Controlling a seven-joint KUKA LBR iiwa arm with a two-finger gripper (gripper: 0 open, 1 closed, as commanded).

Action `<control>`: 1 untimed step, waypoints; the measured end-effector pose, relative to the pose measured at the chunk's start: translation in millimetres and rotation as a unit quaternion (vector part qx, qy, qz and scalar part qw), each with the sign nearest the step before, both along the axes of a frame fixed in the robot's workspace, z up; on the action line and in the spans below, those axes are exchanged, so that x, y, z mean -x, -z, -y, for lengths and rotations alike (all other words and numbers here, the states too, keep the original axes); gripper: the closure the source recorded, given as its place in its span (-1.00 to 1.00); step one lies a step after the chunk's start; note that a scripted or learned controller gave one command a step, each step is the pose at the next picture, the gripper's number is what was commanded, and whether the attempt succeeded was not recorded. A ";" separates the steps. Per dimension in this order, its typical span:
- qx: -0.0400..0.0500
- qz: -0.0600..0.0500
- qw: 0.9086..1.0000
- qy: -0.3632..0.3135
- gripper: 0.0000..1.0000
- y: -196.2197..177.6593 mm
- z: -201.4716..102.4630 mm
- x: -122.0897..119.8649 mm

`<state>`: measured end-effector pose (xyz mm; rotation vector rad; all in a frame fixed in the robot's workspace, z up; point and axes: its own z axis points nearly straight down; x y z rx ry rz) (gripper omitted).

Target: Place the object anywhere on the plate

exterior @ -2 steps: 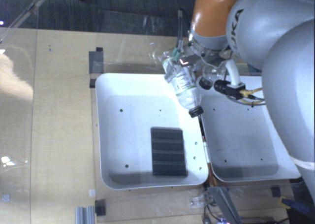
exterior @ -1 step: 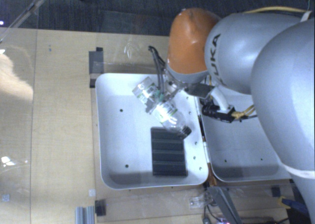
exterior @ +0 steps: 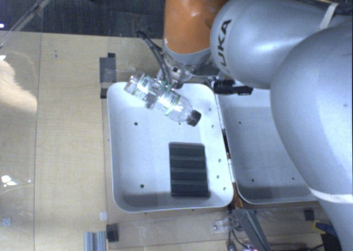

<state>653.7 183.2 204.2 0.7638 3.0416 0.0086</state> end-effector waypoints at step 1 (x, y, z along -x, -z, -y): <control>0.001 0.000 0.997 -0.077 1.00 -46.2 64.2 45.9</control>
